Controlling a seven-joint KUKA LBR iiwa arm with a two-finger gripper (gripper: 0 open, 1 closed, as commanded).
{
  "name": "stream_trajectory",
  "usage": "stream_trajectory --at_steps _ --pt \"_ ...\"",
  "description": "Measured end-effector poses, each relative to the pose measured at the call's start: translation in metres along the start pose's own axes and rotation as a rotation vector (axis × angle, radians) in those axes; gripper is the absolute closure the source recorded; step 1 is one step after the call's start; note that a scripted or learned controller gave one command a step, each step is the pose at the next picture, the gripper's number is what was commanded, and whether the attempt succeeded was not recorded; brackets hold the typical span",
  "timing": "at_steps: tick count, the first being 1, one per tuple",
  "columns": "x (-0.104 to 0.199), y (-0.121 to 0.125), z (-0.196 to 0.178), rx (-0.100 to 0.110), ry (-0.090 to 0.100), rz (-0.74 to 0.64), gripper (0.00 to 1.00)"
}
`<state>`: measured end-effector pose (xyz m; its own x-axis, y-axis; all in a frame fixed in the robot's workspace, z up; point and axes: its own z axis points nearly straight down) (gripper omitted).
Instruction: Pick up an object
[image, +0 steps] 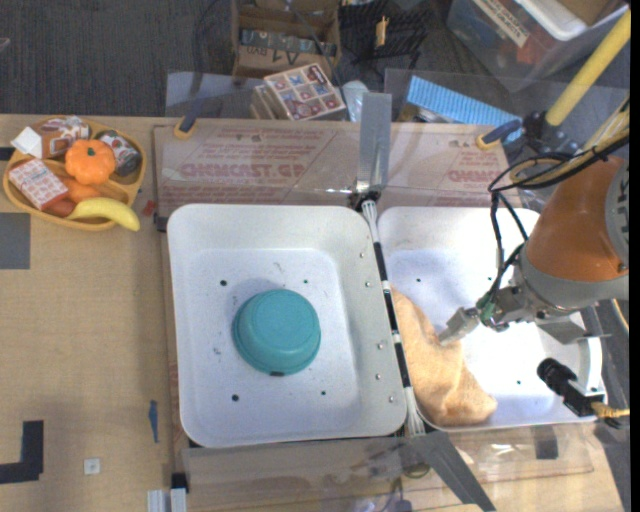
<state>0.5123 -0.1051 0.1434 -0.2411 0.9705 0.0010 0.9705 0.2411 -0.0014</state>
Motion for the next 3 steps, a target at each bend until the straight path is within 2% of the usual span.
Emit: stream_trajectory --at_steps 1,2,3 --pt "-0.018 0.077 0.055 -0.008 -0.005 -0.053 0.00" --pt "0.002 0.004 0.021 -0.001 0.000 -0.077 0.00" --pt "0.000 0.023 0.052 -0.011 -0.004 -0.097 0.00"
